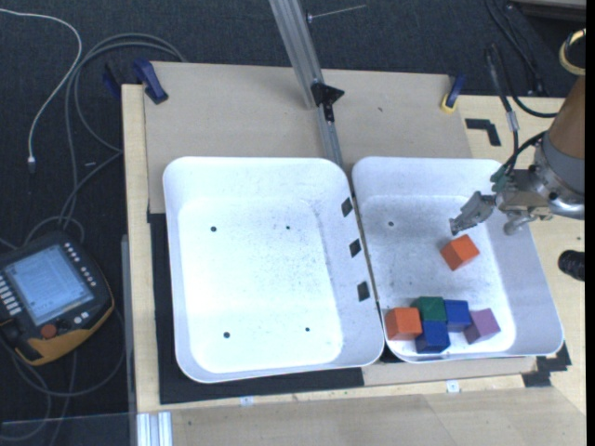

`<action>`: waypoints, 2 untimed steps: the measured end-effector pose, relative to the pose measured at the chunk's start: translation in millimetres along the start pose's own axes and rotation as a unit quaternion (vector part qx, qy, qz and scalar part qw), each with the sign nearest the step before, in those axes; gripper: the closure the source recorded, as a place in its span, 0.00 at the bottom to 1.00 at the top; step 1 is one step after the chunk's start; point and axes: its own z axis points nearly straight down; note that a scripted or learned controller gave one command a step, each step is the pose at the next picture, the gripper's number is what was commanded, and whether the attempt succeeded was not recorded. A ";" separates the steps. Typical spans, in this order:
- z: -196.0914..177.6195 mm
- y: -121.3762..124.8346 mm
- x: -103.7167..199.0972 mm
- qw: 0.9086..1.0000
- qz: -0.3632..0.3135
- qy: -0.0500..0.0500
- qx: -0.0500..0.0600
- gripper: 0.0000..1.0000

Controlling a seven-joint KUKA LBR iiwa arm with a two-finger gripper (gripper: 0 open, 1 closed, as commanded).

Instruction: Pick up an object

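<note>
- The jaws [483,208] hover in the right-hand bin [390,193], just above and at about 1 o'clock from a lone orange block [460,252]. One grey finger points down toward 8 o'clock; whether the pair stands open or closed I cannot tell, and nothing is seen between them.
- The orange block, tilted like a diamond, stands apart from everything else, so it looks the easiest pick. A good approach would turn the wrist so the fingers meet two opposite flat faces, not the corners, then descend straight.
- At 6 o'clock in the same bin a cluster sits packed against the front wall: an orange cube [403,322], a green one [430,308], two blue [455,313], a purple [483,323]. They touch one another, leaving little finger room.
- The blocks look hard, matt and sharp-edged, probably painted wood or plastic. The bins are smooth white, speckled with dark scuffs.
- The left-hand bin [186,203] rests beside it on the pale wooden tabletop [242,110].
</note>
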 end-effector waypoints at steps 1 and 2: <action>125.6 23.1 -17.2 1.000 0.000 -0.003 -0.008 0.00; 143.5 66.8 -36.7 1.000 0.000 -0.003 -0.005 0.00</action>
